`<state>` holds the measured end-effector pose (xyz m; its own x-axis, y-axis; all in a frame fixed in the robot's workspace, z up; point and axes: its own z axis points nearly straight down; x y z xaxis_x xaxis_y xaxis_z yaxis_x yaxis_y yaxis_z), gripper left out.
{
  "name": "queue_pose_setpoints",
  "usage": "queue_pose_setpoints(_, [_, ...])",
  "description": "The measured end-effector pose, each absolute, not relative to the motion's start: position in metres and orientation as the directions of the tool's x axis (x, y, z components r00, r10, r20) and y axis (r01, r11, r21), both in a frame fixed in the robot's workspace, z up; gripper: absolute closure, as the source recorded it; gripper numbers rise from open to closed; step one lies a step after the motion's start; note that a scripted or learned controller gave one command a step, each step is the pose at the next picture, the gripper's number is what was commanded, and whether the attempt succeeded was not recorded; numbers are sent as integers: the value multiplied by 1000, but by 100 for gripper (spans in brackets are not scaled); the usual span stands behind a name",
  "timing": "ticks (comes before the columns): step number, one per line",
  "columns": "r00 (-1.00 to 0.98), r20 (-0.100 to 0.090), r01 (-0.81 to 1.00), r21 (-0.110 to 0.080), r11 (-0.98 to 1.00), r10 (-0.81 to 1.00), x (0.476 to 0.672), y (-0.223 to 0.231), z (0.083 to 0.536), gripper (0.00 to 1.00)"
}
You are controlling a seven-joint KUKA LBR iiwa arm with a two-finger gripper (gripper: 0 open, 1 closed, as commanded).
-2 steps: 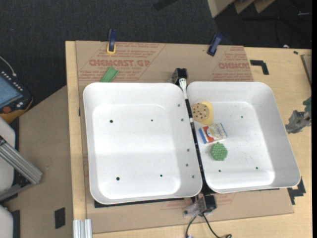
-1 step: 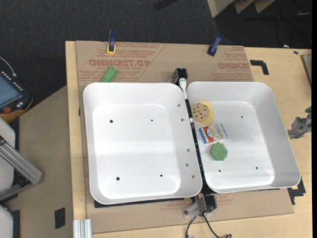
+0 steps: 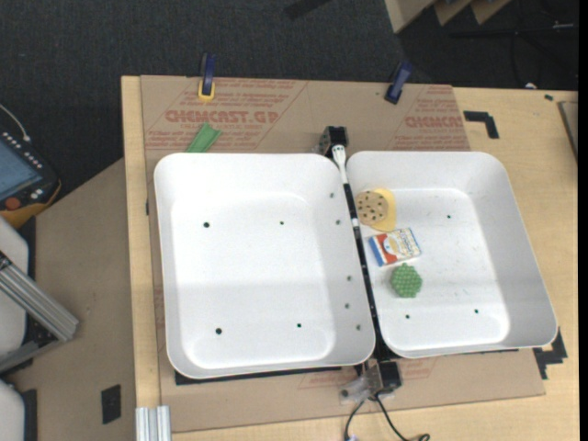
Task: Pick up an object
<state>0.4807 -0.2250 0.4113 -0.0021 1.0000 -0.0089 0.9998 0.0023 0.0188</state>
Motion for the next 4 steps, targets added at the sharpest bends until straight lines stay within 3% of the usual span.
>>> queue_pose_setpoints(1, [0,2,1000,-6,0,1000,498,-223,327,100])
queue_pose_setpoints(2, [1,2,1000,-5,-1,1000,478,-224,285,100])
queue_pose_setpoints(3, [-7,5,1000,-5,7,1000,479,-139,248,100])
queue_pose_setpoints(4, [-9,1,1000,7,9,1000,481,-74,304,100])
